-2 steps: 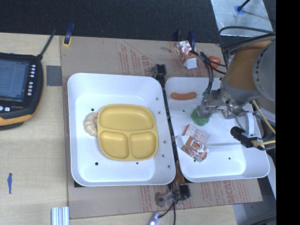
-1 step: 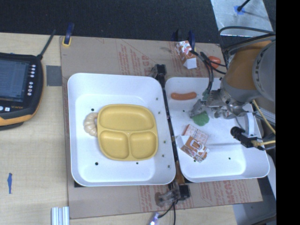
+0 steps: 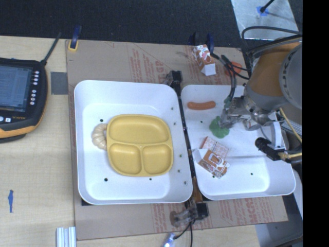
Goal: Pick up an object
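Observation:
In the right bin [image 3: 257, 184] lie three objects: an orange-brown sausage [image 3: 201, 105] near the far wall, a green lumpy piece [image 3: 220, 129] in the middle, and a brown-and-white packet [image 3: 213, 157] nearer the front. My gripper [image 3: 226, 118] hangs over the bin's far half, directly above and at the upper right edge of the green piece. It looks to be touching or almost touching it. The grey arm with its orange band [image 3: 270, 73] comes in from the right.
The left bin [image 3: 92, 184] holds a yellow divided plate [image 3: 140, 144] with a beige ridged object [image 3: 98, 136] tucked at its left side. A small carton [image 3: 204, 58] and cables lie beyond the right bin. A tablet [image 3: 18, 96] sits far left.

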You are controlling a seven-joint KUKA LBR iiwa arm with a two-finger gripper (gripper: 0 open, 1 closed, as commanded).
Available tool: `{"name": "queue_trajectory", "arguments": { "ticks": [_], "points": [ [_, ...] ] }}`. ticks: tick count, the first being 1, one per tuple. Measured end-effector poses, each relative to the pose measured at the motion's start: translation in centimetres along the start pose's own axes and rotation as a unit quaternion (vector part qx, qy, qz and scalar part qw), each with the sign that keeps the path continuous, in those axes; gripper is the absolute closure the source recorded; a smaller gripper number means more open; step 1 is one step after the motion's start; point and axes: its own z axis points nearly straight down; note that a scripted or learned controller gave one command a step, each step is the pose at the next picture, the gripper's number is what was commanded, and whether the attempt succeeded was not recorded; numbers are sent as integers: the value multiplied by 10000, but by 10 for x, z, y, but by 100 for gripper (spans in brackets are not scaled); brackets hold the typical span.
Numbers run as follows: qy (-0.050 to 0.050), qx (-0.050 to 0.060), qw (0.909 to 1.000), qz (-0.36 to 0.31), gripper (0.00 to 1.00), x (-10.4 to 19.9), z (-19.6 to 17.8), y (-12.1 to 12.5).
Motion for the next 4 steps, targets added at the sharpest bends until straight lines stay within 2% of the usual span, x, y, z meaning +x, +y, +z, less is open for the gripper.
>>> {"name": "queue_trajectory", "arguments": {
  "ticks": [1, 2, 3, 4],
  "points": [
    [-1, 1, 10000, -3, 0, 0, 0, 0],
    [12, -15, 10000, 15, 0, 8, 21, -4],
    [6, -7, 10000, 4, 100, 7, 10, -4],
    [5, -6, 10000, 1, 0, 7, 10, -4]
  ]
}}
